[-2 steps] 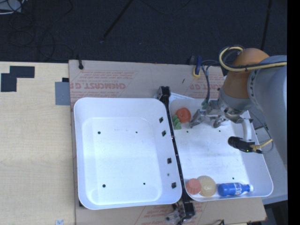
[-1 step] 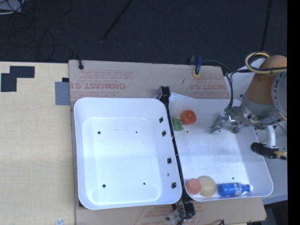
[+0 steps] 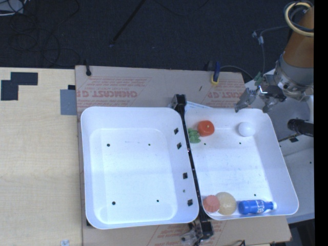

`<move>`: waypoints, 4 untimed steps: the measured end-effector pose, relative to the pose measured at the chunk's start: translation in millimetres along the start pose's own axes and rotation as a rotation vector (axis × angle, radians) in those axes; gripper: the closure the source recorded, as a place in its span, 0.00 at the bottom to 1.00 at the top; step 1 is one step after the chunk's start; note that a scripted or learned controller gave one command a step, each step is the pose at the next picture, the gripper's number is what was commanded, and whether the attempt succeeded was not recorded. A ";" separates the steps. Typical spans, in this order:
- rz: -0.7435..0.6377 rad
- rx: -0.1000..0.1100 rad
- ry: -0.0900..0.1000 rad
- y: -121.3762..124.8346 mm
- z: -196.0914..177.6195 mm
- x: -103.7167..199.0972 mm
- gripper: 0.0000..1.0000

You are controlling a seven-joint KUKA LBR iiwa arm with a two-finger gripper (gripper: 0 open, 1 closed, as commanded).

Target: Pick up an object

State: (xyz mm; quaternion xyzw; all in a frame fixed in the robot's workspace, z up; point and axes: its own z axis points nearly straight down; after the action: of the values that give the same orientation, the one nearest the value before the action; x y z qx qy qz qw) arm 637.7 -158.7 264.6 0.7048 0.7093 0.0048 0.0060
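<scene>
The right bin (image 3: 266,160) holds several objects. An orange-red round piece (image 3: 206,128) and a small green item (image 3: 193,135) lie near its far left corner. A white ball (image 3: 246,129) rests near the far right side. Along the near wall sit a pinkish-red round piece (image 3: 211,204), a cream ball (image 3: 226,203) and a blue bottle (image 3: 256,206) on its side. My gripper (image 3: 255,103) hangs over the bin's far right rim, just above and behind the white ball, open with nothing between its fingers.
The left bin (image 3: 89,137) stands beside the right one, with a black divider strip (image 3: 187,158) between them. Both rest on a cardboard sheet (image 3: 133,88). A pale wooden bench top (image 3: 36,158) stretches to the left. Cables run behind the bins.
</scene>
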 end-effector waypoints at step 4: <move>0.005 0.024 0.002 1.9 168.1 -40.7 0.00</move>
State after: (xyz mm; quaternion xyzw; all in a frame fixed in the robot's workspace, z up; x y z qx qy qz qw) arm 642.5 -199.6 96.7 0.7067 0.7075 -0.0031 -0.0029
